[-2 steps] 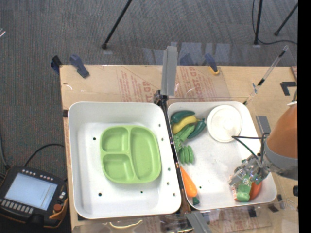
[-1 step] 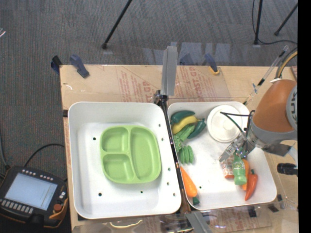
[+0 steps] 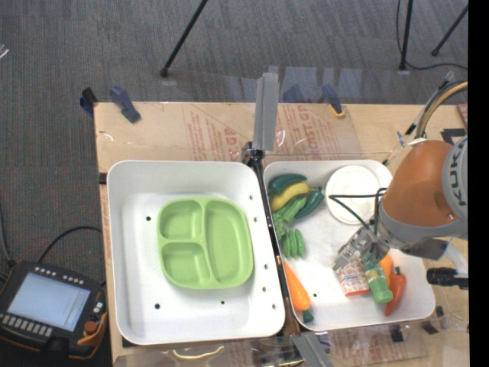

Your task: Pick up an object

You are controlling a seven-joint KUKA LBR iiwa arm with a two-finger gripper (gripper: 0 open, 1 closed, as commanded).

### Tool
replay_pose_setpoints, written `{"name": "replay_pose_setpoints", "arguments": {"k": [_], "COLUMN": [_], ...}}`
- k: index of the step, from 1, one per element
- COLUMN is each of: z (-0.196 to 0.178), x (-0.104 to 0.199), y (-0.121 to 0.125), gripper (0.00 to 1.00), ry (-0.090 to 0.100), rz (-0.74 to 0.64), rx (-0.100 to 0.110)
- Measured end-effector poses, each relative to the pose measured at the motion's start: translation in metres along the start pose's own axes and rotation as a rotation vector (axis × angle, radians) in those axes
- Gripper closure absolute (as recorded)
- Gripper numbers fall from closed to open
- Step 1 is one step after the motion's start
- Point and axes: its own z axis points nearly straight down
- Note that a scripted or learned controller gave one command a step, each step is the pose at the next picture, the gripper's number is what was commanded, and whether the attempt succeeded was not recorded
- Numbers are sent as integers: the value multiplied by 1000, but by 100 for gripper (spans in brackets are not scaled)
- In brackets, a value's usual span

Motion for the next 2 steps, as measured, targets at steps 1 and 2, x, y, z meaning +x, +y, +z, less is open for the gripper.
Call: {"name": "replay_pose_setpoints", "arguments": {"k": [1,2], "z": [0,1], "x": [45,45], "y": [24,24], "gripper": [100,0], "ry": [0,1], "rz": [-114,-113], "rx": [0,1]}}
